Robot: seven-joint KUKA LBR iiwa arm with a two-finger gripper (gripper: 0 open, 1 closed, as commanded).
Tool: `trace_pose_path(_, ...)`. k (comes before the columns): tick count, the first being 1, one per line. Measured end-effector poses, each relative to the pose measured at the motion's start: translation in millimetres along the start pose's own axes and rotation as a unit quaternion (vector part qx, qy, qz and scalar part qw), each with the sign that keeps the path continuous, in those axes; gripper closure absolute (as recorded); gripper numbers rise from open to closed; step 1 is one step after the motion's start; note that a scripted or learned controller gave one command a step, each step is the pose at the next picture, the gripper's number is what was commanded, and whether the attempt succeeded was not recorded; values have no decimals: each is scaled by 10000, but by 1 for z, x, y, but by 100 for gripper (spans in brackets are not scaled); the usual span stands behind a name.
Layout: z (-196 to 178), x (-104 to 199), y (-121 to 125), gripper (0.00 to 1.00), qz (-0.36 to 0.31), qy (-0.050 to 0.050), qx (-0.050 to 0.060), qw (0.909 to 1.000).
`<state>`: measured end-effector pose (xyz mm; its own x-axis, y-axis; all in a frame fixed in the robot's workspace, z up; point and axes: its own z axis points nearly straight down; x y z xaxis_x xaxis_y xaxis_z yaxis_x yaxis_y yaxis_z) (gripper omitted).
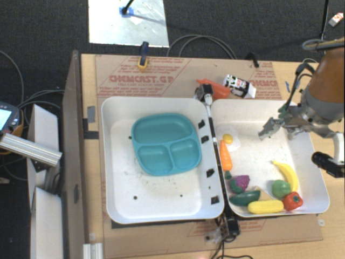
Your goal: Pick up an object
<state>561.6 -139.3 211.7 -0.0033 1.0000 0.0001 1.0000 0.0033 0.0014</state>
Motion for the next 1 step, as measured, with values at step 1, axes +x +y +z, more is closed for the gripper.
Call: trace_pose_path(1, 113, -62, -48, 0, 40, 3, 39, 10000)
